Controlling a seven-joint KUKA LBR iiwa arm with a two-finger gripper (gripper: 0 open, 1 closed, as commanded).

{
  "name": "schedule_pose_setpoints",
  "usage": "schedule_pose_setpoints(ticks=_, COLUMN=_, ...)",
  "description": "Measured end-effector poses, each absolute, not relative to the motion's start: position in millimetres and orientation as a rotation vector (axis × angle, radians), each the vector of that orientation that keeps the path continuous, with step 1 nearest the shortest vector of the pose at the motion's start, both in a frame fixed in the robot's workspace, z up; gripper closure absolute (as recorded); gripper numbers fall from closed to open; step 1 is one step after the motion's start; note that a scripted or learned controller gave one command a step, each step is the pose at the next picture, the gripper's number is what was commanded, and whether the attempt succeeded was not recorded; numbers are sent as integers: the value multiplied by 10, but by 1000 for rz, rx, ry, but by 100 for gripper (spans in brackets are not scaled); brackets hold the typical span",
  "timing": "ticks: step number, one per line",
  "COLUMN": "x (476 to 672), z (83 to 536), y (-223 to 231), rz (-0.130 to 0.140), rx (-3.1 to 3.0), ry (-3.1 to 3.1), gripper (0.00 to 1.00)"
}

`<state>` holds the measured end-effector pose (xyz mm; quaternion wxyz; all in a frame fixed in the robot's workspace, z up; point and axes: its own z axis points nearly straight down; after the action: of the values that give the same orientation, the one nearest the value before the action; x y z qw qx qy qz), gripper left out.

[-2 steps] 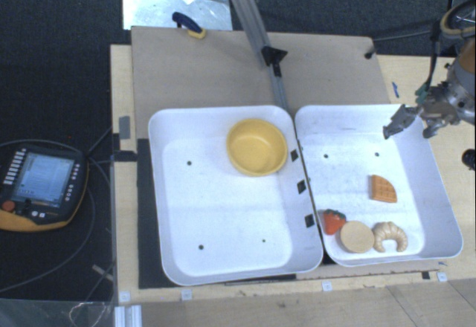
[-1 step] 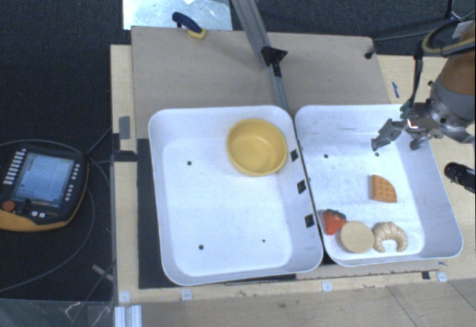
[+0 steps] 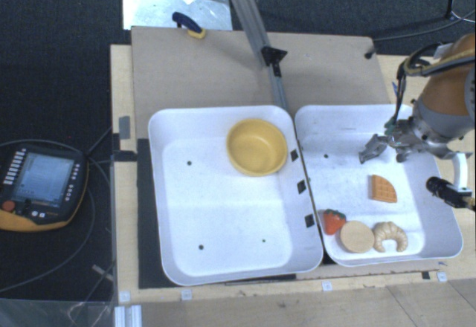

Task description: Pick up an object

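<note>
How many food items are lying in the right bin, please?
4: a waffle piece mid-bin below the tool, and along the near edge a tomato, a round biscuit and a croissant. None seems hidden.

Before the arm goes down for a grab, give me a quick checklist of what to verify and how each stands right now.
1. Pincer carries nothing: ok, nothing between its fingers.
2. Pincer over the right white bin: ok.
3. Nearest target, the orange waffle-patterned wedge, unobstructed: ok, it lies apart from the other items.
4. Pincer directly above the wedge: not ok, the wedge lies nearer the bin's front.
5. Round beige disc, red tomato-like piece and tan croissant spaced for grasping: not ok, crowded together.
6. Pincer height above the bin floor: cannot tell.
</note>
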<state>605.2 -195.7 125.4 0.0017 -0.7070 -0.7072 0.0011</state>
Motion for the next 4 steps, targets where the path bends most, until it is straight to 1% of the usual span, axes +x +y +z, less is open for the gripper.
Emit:
schedule_pose_setpoints(ticks=1, x=6068, z=1392, y=-1962, rz=-2, rx=-2222, ry=-2223, gripper=100)
schedule_pose_setpoints(ticks=2, x=6151, z=1912, y=-2035, rz=-4, rx=-2224, ry=-2225, gripper=100)
schedule_pose_setpoints(ticks=3, x=6157, z=2262, y=-2036, rz=-2, rx=-2223, ry=-2224, gripper=100)
schedule_pose_setpoints(ticks=4, x=6040, z=2356, y=-1485, rz=-3, rx=-2217, ry=-2227, gripper=100)
